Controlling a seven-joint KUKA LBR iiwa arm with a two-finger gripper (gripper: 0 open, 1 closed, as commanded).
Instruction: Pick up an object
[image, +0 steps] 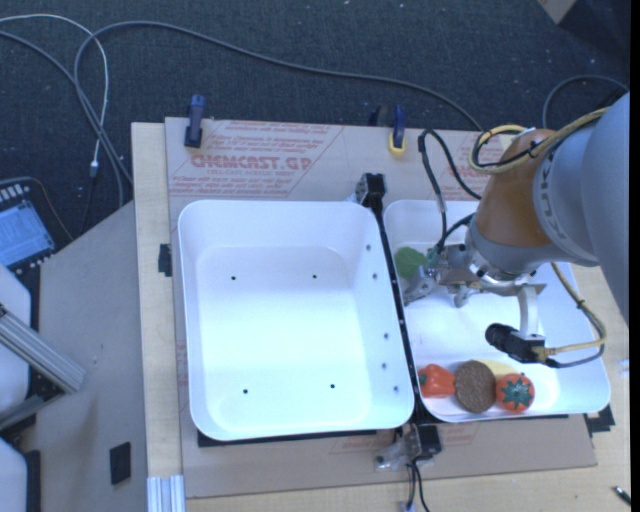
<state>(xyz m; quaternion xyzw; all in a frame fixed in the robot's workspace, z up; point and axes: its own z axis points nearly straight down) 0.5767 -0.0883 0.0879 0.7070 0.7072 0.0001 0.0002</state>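
Bench (155, 300) under two white bins (290, 410)

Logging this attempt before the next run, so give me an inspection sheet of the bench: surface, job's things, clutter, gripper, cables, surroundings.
Surface: bench board bears left bin and right bin.
Job's things: green object at the right bin's far left; red piece, brown disc, tomato-like piece along its near edge.
Clutter: nothing seen.
Gripper: gripper low over the right bin, beside the green object.
Cables: black cables on the floor.
Surroundings: dark carpet.

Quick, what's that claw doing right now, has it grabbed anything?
Claw: low in the right bin, beside a green object. Whether it is open, closed or gripping anything cannot be told from this angle.
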